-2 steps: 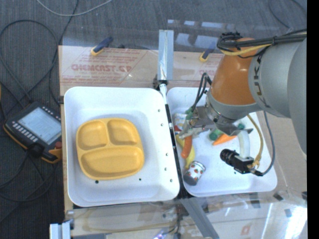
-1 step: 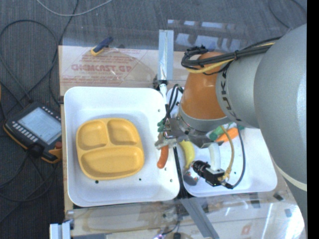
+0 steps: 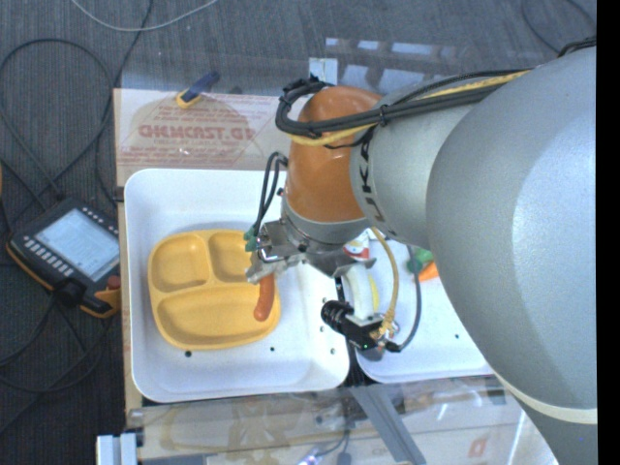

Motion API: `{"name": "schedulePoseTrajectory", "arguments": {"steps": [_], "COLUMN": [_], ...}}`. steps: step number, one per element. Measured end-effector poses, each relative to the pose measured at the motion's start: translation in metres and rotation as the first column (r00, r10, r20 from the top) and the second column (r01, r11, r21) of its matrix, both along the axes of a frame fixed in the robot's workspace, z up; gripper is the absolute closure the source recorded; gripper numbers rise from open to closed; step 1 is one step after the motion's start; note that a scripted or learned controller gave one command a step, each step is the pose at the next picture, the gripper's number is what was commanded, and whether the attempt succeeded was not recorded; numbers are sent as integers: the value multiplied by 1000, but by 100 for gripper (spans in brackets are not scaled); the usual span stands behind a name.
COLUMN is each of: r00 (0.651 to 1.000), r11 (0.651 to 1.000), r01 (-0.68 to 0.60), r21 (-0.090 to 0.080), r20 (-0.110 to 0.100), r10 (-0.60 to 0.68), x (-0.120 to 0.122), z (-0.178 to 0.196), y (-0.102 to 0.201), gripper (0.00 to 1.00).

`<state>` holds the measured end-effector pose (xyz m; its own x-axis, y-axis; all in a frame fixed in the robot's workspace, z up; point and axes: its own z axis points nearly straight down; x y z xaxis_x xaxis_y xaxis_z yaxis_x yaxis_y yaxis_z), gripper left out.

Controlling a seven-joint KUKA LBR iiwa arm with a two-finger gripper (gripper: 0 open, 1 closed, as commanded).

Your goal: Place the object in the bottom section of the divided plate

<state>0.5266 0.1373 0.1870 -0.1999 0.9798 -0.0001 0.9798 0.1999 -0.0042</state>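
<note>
Reaching in from the right, the grey arm (image 3: 504,221) with its orange band (image 3: 325,163) hung over the seam between the two white bins, and its jaws (image 3: 260,271) sat above the right rim of the yellow divided plate (image 3: 208,289). An orange, sausage-shaped object (image 3: 263,300) stood nearly upright just below the jaws, its top end at their tips and its lower end over the right edge of the plate's large bottom section. Whether the jaws pinched it or merely touched it could not be told, since the wrist hid them. The plate lay in the left bin (image 3: 174,381), with two smaller sections along its top. In the right bin (image 3: 455,361), a green piece (image 3: 420,257) and an orange piece (image 3: 427,272) peeked out beside the arm. A handheld control pad (image 3: 68,250) lay on the floor to the left of the bench.
</note>
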Motion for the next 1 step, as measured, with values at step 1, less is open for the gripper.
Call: {"name": "schedulePoseTrajectory", "arguments": {"steps": [1], "r00": [1000], "r11": [1000], "r01": [0], "r21": [0], "r20": [0], "r10": [0], "x": [0], "z": [0], "y": [0], "gripper": [0]}}
